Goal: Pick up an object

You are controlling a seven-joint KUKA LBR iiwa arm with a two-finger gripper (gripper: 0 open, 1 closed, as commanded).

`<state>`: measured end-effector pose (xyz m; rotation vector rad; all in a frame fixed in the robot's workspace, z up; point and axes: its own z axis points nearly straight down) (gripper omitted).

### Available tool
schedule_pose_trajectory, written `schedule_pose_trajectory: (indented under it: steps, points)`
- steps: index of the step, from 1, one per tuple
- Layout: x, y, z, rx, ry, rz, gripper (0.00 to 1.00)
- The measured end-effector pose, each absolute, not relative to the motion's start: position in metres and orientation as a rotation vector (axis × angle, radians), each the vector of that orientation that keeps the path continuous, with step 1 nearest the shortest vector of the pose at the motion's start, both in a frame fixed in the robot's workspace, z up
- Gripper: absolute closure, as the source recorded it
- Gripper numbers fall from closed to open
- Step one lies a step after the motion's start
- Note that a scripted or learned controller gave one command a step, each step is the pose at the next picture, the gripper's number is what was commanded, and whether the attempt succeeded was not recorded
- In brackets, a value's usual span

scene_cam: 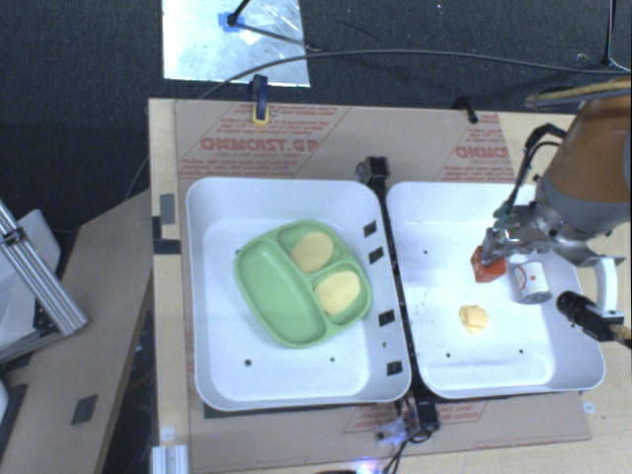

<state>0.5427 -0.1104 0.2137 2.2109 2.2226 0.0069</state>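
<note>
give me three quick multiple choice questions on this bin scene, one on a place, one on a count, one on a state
1. Where does the green divided plate lie?
A. in the left bin
B. in the right bin
C. on the cardboard outside the bins

2. How many yellow pieces lie in the plate's small compartments?
A. one
B. two
C. four

3. How does the claw stand to the red object?
A. far off, over the left bin
B. right above it, in the right bin
C. outside both bins

Answers:
1. A: the plate sits inside the left bin, left of the divider.
2. B: one piece in the upper compartment, one in the lower.
3. B: the claw hangs directly over the red object in the right bin; whether it grips it cannot be told.
</note>
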Motion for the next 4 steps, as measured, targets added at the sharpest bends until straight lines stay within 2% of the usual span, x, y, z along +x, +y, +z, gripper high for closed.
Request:
schedule_pose_trajectory:
  steps: [1, 4]
  points:
    - [0.547, -0.102, 0.274, 2.210, 2.223, 0.008, 1.00]
    - [0.558, 0.077, 0.257, 2.210, 2.233, 0.004, 1.00]
